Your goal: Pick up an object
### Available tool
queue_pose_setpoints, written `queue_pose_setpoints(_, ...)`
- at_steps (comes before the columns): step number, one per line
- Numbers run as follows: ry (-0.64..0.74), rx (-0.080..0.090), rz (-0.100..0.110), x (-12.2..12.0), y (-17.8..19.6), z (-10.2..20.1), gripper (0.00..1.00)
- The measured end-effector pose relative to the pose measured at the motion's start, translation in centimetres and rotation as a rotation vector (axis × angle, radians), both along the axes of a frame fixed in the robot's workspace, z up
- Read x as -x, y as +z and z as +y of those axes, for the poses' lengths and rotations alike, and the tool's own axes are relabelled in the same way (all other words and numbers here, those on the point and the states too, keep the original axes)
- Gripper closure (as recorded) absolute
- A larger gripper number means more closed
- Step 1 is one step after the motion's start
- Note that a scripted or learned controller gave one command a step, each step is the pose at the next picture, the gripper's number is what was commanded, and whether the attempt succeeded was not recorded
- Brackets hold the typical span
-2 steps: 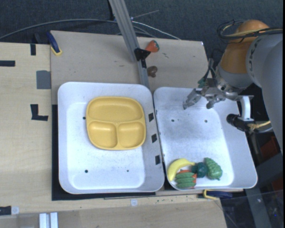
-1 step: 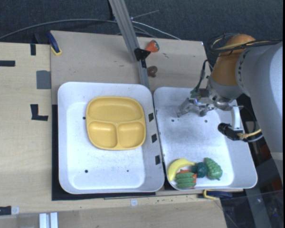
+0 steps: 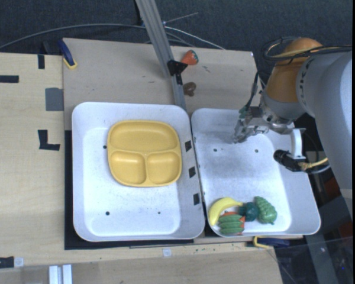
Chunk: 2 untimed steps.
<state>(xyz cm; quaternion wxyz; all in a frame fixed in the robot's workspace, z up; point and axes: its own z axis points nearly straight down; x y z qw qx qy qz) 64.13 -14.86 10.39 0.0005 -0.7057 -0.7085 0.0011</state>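
My gripper [image 3: 241, 134] hangs over the far part of the right bin [image 3: 248, 170], well away from the toys. At the bin's near edge lies a cluster of toy food: a yellow banana [image 3: 220, 206], a red and green piece [image 3: 230, 222], a dark teal piece [image 3: 249, 210] and a green bumpy vegetable [image 3: 265, 210]. Nothing shows between the fingers.
The left bin [image 3: 89, 218] holds a yellow divided plate [image 3: 144, 152]. A slanted metal pole [image 3: 160, 40] rises behind the bins, with a small red object [image 3: 190, 57] beside it. The grey arm [image 3: 325, 99] fills the right side.
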Motion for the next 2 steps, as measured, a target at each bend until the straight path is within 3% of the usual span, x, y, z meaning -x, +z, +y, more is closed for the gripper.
queue_pose_setpoints(2, -0.001, -0.001, -0.006, -1.1, 9.3, 1.4, 1.00)
